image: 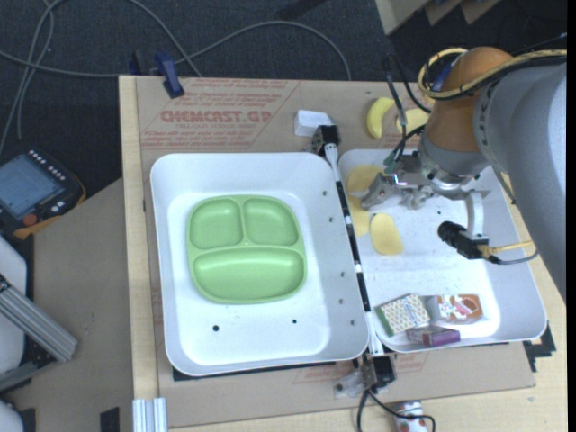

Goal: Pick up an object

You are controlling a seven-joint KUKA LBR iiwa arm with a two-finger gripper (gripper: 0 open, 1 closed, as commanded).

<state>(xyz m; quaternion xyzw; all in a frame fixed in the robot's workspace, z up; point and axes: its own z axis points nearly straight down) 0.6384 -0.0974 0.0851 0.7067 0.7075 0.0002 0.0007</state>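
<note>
At the far left, on the dark carpet floor, I see a small screen device with an orange edge, and thin cables run across the carpet above it. The bench is covered by brown cardboard with red printed letters, and a blue clip sits at its upper left corner. On it lies the left bin, white and shallow, and a green plate with three compartments lies in its middle. The right bin touches it along a dark joint. In this bin a pale yellow piece lies near the middle, and some small packets lie together at the near edge. A yellow banana lies on the bench behind the bin. My gripper hangs over the upper part of the right bin, just above the yellow piece. I cannot tell how far my jaws are open, and I see nothing between them. A black cable hangs under my grey arm.
</note>
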